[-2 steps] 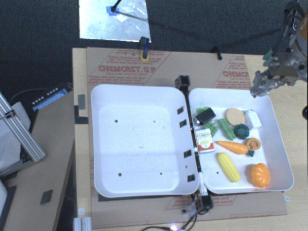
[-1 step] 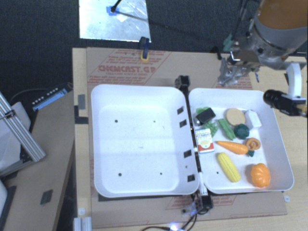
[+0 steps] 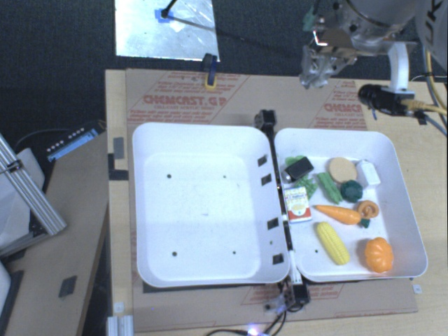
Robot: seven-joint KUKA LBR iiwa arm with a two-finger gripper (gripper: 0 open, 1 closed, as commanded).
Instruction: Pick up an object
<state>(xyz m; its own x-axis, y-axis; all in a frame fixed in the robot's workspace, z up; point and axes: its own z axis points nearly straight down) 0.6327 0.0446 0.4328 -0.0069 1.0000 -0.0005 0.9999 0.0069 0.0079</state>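
My gripper [image 3: 316, 74] hangs high above the back edge of the right bin [image 3: 399, 161], with nothing visible between its fingers. Below it in that bin lie a black block [image 3: 299, 167], a green pod [image 3: 329, 187], a tan round disc [image 3: 341, 168], a white piece [image 3: 368, 173], a dark green ball [image 3: 351, 190], a small carton [image 3: 297, 204], a carrot [image 3: 339, 215], a corn cob [image 3: 332, 243], a small orange ring-shaped piece [image 3: 368, 208] and an orange pumpkin-like fruit [image 3: 379, 254].
The left bin [image 3: 203, 201] sits beside the right one, joined by a black hinge strip [image 3: 276, 187]. A shiny metal sheet [image 3: 166, 18] lies at the back left. Cables and a black connector [image 3: 381, 98] hang at the right.
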